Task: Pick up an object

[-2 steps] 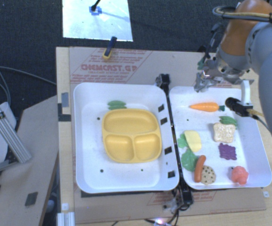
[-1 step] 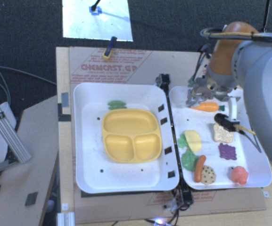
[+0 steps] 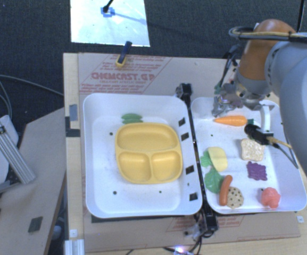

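My gripper (image 3: 221,106) hangs low over the far left corner of the right bin (image 3: 297,187). An orange carrot (image 3: 230,121) lies just in front of it, flat on the bin floor. Nearer the front of this bin lie a beige cracker (image 3: 252,150), a purple grape bunch (image 3: 257,170), a pink-red piece (image 3: 270,196), a yellow piece (image 3: 217,158), a green leaf (image 3: 213,180), a sausage (image 3: 225,189) and a speckled cookie (image 3: 235,197). Nothing shows held in the gripper.
The left bin (image 3: 97,195) holds a yellow divided plate (image 3: 147,152) and a small green piece (image 3: 132,118) behind it. A black-clipped divider (image 3: 190,137) separates the bins. The grey arm (image 3: 297,73) covers the right bin's far right corner.
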`<state>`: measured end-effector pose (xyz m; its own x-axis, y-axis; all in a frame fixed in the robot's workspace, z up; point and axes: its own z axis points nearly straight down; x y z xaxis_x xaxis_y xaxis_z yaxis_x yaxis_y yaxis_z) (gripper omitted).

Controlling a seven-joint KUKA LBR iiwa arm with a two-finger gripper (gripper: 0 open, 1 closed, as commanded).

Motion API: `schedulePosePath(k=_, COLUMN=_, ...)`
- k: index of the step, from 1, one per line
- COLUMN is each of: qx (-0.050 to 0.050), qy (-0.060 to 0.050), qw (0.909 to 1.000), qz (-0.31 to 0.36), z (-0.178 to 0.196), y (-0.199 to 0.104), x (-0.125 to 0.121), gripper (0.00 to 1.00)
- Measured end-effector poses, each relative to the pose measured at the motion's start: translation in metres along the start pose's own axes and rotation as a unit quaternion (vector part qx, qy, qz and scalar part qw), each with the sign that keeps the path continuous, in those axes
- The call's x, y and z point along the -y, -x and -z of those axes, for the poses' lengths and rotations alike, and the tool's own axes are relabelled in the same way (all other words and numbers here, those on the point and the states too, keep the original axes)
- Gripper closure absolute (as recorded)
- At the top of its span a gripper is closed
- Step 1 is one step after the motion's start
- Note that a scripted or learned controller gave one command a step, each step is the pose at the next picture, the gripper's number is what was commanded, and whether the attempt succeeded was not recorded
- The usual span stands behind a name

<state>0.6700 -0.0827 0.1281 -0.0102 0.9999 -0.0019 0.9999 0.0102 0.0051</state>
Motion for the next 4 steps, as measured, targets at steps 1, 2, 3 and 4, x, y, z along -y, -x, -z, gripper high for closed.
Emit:
schedulePosePath(k=1, qx=-0.003, qy=0.002, qw=1.0000, qz=0.003, z=0.061, y=-0.144, x=-0.002, gripper=1.00)
schedulePosePath(k=2, qx=-0.002, qy=-0.005, qw=1.0000, qz=-0.001, z=0.032, y=-0.202, x=0.060, gripper=1.00)
schedulePosePath(k=3, qx=-0.001, qy=-0.002, qw=1.0000, qz=-0.003, z=0.033, y=-0.199, x=0.058, gripper=0.00)
schedulePosePath(k=4, qx=-0.001, qy=0.004, qw=1.0000, qz=-0.005, z=-0.030, y=-0.286, x=0.082, gripper=0.00)
